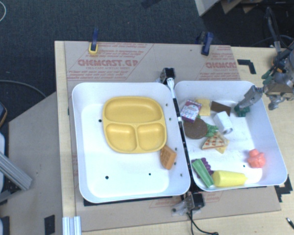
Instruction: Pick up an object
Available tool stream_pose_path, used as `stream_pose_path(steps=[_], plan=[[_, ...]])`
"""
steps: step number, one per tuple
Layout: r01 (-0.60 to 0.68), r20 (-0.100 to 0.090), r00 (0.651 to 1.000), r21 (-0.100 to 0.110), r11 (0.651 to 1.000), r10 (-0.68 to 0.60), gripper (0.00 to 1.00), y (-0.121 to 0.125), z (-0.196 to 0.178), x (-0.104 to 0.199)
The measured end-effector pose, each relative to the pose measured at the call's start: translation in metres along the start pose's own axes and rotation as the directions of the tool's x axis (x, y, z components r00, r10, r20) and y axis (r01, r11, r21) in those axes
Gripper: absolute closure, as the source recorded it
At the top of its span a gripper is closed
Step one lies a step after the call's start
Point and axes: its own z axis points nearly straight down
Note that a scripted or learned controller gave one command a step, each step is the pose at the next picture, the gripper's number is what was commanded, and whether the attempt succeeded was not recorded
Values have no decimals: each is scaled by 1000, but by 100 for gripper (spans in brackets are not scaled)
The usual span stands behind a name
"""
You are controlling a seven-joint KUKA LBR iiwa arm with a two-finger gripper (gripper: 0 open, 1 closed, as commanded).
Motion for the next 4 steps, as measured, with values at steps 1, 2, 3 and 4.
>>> stream_pose_path(steps=[1, 2, 3, 4], plan=[[3, 2, 1000, -13, 1000, -3, 0, 2, -7, 0], [2, 1, 1000, -6, 1000, -2, 0, 6, 55, -3], [3, 0, 1000, -6, 1000, -3, 0, 1, 110, 7], [2, 0, 1000, -7, 1000, -2, 0, -4, 172, 6]])
